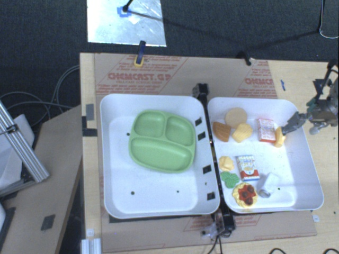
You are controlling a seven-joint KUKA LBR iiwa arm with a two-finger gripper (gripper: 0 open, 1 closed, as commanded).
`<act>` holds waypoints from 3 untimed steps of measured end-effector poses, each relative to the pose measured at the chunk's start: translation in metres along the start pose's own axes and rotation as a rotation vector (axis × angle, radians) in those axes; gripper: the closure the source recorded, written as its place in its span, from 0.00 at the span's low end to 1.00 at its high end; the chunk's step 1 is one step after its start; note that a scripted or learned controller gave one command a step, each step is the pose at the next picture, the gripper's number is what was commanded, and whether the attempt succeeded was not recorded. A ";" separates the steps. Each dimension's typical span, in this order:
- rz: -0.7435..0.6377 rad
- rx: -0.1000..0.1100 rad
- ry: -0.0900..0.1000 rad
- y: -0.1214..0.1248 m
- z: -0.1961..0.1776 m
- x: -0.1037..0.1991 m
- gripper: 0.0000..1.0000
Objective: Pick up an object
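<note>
The right bin (304,165) holds several toy foods: a round tan bun (235,115), a brown bread piece (222,132), a yellow cheese wedge (242,132), a red-and-white packet (266,129), a small yellow piece (279,137), a yellow lump (226,163), a red-and-white carton (247,168), a green broccoli (229,179), a pizza slice (246,194) and a pale cup (267,183). My gripper (292,124) reaches in from the right edge over the bin's far right corner. Its tip sits just right of the small yellow piece and above it.
The left bin (114,194) carries a green divided plate (161,141). A black-marked divider (207,142) separates the bins. Cardboard lies under both. A foil sheet (126,15) rests on the dark floor behind, and aluminium framing (18,147) stands at the left.
</note>
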State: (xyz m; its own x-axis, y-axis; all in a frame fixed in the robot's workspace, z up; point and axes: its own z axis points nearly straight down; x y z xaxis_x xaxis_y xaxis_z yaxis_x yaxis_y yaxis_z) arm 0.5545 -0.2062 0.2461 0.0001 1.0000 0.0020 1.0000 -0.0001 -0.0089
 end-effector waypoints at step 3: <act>-0.002 -0.006 -0.001 -0.002 0.119 0.004 0.00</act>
State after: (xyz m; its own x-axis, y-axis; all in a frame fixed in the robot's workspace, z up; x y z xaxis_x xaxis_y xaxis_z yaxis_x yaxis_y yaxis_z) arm 0.5511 -0.2024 0.1273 -0.0016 1.0000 0.0014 1.0000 0.0016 -0.0031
